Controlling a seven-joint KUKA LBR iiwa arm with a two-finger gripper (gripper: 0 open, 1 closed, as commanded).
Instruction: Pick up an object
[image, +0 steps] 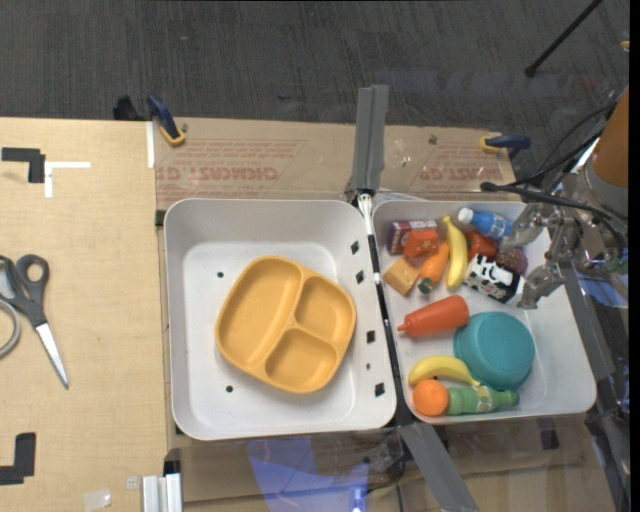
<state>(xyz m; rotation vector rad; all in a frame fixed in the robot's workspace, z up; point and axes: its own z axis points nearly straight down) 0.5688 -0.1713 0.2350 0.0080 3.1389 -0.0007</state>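
Note:
The right bin (580, 400) holds several toy items. Among them are a teal bowl (495, 350), a red-orange bottle (434, 316), two bananas (456, 253) (443, 371), an orange (430, 398), a green bottle (480, 401), a carrot (434, 263), a tan block (401, 277), a red box (411, 236), a small water bottle (487, 222) and a black-and-white cow (493, 279). My gripper (529, 260) hovers at the bin's far right, just right of the cow. It is open, one finger (525, 226) toward the back and the other (536, 288) toward the front, with nothing held between them.
The left bin (190, 400) holds a yellow divided plate (286, 324). Scissors (35, 310) lie on the wooden bench at far left. Cardboard (250, 165) and clamps sit behind the bins. Cables run at the upper right beside the arm.

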